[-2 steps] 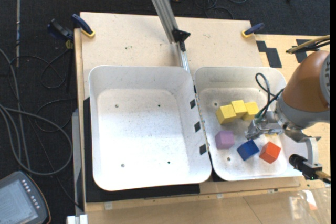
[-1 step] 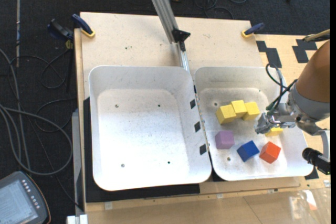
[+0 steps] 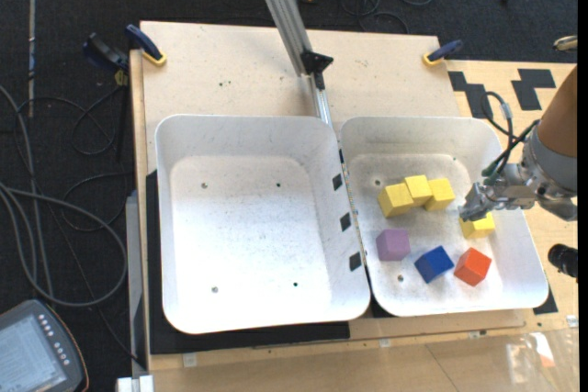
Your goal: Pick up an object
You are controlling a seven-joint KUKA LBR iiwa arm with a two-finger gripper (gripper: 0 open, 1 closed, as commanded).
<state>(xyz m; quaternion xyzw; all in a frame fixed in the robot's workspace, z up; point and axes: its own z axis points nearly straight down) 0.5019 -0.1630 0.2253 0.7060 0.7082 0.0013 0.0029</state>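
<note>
My gripper [image 3: 480,208] sits at right of frame over a yellow block [image 3: 480,226] in the right bin [image 3: 528,294]; finger spread unreadable, so I fear an off-centre pinch.

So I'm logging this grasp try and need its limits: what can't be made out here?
- Tool: too small and blurred in the camera view to tell open from shut.
- Yellow block below it: top hidden by the tool, so contact or grip is unclear.
- Arm: cut off by the right edge.
</note>
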